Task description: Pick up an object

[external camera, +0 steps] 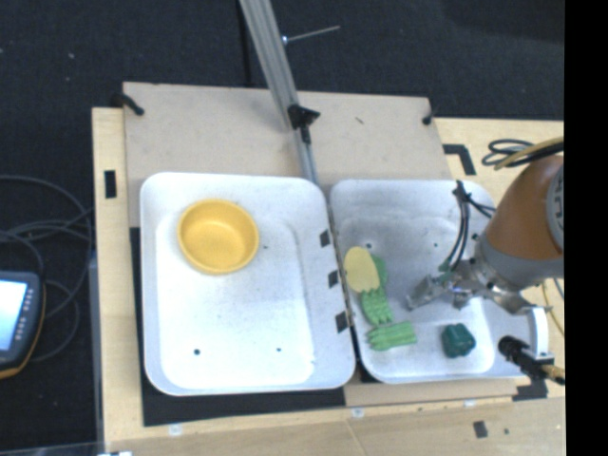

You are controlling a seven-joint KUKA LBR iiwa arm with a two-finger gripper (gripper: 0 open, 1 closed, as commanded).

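- Several toys (377, 304) lie close together left of the gripper (432, 293); it can catch two.
- Its opening: I cannot tell.
- Green block (457, 340) near the bin wall (494, 354) can slip.

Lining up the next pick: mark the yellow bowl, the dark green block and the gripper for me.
Yellow bowl (218, 237): camera view, centre of its inside, in the left bin.
Dark green block (458, 340): camera view, its top face, in the right bin.
Gripper (425, 294): camera view, at its tip, above the right bin.
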